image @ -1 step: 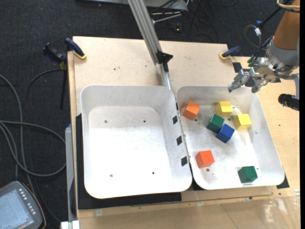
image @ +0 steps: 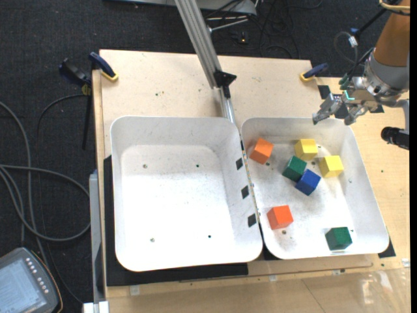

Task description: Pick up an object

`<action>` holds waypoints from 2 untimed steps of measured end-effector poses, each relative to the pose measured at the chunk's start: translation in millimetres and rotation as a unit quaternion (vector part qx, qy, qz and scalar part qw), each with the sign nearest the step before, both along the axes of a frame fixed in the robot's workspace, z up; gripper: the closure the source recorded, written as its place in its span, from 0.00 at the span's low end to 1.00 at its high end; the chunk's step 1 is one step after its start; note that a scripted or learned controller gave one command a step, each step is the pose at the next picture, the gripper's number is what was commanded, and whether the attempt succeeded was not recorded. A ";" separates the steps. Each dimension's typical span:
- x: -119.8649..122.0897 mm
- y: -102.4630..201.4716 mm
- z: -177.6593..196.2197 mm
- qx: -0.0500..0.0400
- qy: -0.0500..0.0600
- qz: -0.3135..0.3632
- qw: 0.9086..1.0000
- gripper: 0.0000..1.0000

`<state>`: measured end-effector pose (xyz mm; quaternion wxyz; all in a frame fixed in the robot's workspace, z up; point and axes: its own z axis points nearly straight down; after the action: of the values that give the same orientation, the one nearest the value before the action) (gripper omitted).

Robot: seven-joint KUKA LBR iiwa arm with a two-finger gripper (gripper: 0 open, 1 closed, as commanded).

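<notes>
The gripper (image: 333, 111) hangs above the far rim of the right bin (image: 369, 194), at about one o'clock from that bin's centre, with nothing between its fingers; they look slightly spread, though at this size the width of the gap is hard to judge. The task names no particular object, so any of the small cubes in the right bin would serve. All seven look like rigid, light blocks with flat faces and square edges, probably wood or plastic, and nothing about them suggests they are fragile; a pinch across two opposite flat faces should hold one, provided the fingers have room on both sides. That room is the difficulty in the cluster near the bin's centre toward twelve o'clock: the upper yellow cube (image: 305, 149), the dark green cube (image: 294, 168), the blue cube (image: 308, 181) and the second yellow cube (image: 331, 165) sit touching or just beside one another, so fingers coming down there risk landing on a neighbour. The orange cube (image: 262, 150) at ten o'clock stands apart from the cluster but near the bin's left wall. The red-orange cube (image: 280, 216) at seven o'clock and the green cube (image: 338, 238) at five o'clock each sit well apart from the others, and either looks like the easier grasp, the green one being close to the near rim. The left bin (image: 130, 135) holds no blocks, just a scatter of dark specks on its white floor.
</notes>
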<state>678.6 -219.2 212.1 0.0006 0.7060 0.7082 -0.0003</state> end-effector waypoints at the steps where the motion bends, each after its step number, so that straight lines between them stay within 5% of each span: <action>1: 1.8 4.8 -43.9 0.001 0.002 0.000 1.000 0.00; 2: -3.6 7.6 -107.4 0.001 0.003 0.000 1.000 0.00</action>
<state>675.0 -211.6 104.6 -0.0023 0.7057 0.7085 -0.0017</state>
